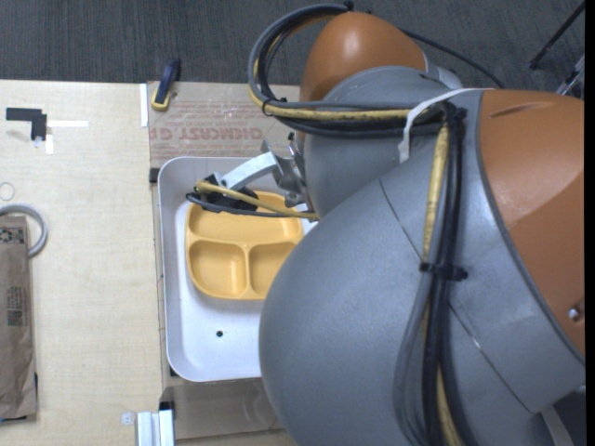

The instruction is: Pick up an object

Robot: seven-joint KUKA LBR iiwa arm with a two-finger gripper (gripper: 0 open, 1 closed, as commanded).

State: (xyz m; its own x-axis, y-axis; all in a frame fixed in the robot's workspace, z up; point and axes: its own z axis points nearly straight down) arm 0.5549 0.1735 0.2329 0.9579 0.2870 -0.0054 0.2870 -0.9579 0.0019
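Note:
A yellow divided tray (232,254) lies in the white bin (200,356), against its far side. My grey and orange arm covers the right half of the view and hides the tray's right part and the rest of the bin. The gripper (286,177) hangs low over the tray's far right edge, mostly hidden by the arm. A small dark speck (219,334) lies on the bin floor in front of the tray.
Brown cardboard (209,124) lies behind the bin, with a blue and yellow tool (165,84) at its far left corner. On the pale wooden bench (84,230) to the left are a brown paper bag (14,319) and a small black piece (26,117).

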